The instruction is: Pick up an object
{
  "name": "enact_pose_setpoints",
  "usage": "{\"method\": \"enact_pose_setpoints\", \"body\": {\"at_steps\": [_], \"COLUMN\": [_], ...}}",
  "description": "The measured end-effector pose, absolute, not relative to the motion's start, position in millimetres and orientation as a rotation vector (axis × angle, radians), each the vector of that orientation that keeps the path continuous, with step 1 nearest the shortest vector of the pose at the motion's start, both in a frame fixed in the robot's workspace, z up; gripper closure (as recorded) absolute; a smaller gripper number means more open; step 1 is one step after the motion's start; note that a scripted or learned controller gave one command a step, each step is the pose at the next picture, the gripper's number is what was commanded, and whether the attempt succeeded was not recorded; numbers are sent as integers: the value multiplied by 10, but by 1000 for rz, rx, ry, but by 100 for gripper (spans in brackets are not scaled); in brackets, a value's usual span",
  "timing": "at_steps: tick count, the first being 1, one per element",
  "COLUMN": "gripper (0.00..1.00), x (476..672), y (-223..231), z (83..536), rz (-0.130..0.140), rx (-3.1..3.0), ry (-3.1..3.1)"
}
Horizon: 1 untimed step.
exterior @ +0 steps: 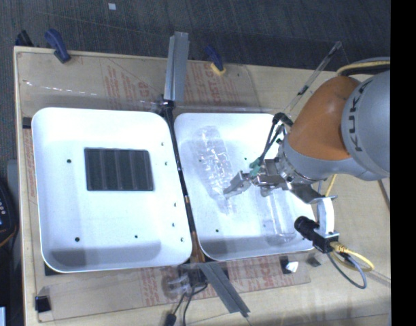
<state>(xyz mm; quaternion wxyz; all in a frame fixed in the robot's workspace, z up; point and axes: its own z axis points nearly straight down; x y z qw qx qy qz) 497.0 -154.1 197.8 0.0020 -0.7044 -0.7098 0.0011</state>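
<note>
The gripper (236,184) is lowered into the right bin (194,236), its tip set against the clear plastic bottle (213,160) lying near that bin's left wall. Whether it is clenched or released cannot be told. No lift is seen; grasping and raising are judged left to do.

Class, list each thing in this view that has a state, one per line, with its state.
Clear plastic bottle: lying on its side in the right bin.
Second clear item: lying near the right bin's front right corner, too transparent to identify.
Left bin: holds a dark ribbed panel, lying flat.
Pincer: low over the bottle.
</note>
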Motion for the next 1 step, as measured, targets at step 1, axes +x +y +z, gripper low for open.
{"method": "enact_pose_setpoints", "body": {"at_steps": [1], "gripper": [0], "x": [5695], "y": [-1572], "z": [905], "rz": [4], "rx": [-2244], "ry": [-2195]}}
